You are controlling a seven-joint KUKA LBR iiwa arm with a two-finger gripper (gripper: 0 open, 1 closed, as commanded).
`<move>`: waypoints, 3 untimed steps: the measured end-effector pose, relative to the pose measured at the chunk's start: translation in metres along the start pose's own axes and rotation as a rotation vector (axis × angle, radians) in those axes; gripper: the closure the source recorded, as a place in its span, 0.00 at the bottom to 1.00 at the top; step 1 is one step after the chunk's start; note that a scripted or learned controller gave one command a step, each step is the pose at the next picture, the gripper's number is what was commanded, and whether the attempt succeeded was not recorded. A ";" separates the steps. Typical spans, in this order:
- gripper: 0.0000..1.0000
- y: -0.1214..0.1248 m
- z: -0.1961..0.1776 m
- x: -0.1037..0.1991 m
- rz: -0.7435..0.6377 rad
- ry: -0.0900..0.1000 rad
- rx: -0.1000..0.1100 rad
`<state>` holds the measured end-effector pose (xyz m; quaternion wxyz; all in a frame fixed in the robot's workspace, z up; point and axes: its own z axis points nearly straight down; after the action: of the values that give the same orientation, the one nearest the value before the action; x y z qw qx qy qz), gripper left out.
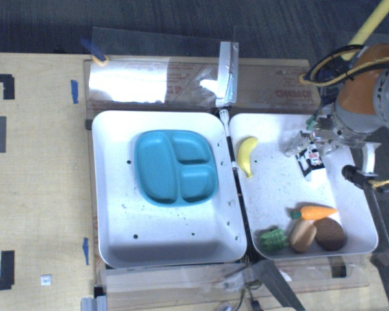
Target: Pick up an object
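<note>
The gripper (309, 149) hangs near the right bin's (272, 193) back edge, its state unclear; a banana (247, 154) lies by the bin's left wall.

Legible text: none from my station. I note faint reddish print on the cardboard panel (272, 86) behind the bins, upper centre of frame, too blurred to read.
</note>
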<state>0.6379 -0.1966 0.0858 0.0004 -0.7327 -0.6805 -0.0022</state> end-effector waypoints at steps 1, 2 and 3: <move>1.00 0.001 -0.012 -0.002 0.001 -0.005 -0.006; 1.00 0.002 -0.023 -0.002 0.001 -0.005 -0.009; 1.00 0.013 -0.085 0.050 -0.084 -0.003 -0.006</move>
<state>0.6543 -0.1477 0.1709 -0.0031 -0.7036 -0.7106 -0.0030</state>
